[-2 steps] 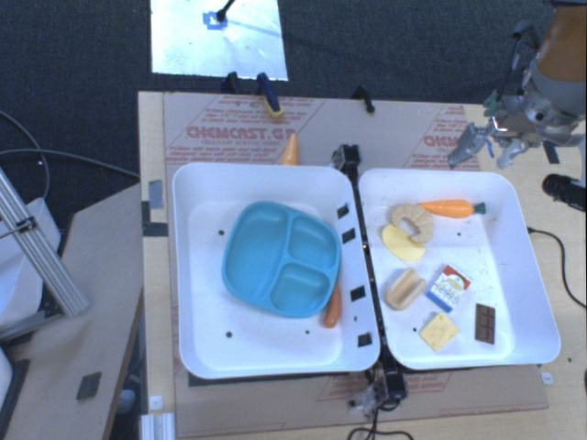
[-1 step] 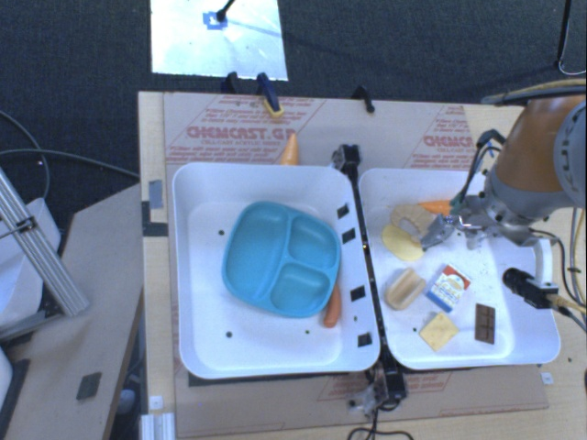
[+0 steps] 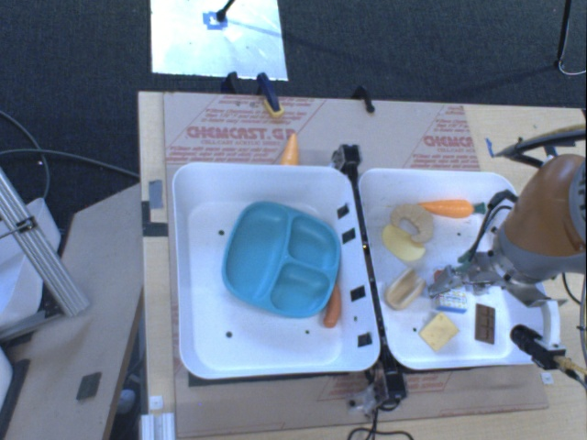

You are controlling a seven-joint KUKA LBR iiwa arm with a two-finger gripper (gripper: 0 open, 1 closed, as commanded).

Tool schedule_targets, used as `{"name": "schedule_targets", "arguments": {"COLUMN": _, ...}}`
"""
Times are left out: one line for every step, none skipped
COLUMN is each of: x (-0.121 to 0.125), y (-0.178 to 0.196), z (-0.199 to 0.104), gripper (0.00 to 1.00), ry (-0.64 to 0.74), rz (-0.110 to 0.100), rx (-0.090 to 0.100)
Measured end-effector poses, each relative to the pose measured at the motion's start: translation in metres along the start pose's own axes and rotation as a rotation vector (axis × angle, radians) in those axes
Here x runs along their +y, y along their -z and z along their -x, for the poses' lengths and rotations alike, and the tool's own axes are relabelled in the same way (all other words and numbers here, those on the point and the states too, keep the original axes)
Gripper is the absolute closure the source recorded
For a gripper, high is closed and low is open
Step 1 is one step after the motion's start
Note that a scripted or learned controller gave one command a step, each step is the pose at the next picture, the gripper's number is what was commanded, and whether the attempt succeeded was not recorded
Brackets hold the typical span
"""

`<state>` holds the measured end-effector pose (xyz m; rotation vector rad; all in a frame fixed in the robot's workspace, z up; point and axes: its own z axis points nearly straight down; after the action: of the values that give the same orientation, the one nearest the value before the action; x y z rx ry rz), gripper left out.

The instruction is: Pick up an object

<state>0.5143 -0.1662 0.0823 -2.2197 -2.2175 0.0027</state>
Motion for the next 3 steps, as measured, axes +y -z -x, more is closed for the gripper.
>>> {"name": "schedule_targets", "arguments": {"x": 0.016, "y": 0.108, "z": -0.102, "gripper": 0.0, "ry": 0.014, "rz": 0.014, "rx": 0.0}}
{"name": "schedule_targets", "arguments": {"x": 0.038, "y": 0.001, "z": -0.075, "gripper": 0.0, "ry": 0.002, "rz": 0.008, "rx": -0.002}}
{"name": "schedule_targets", "arguments": {"x": 0.145, "y": 0.005, "z": -0.072, "gripper": 0.0, "ry": 0.009, "rz": 0.017, "rx": -0.004}}
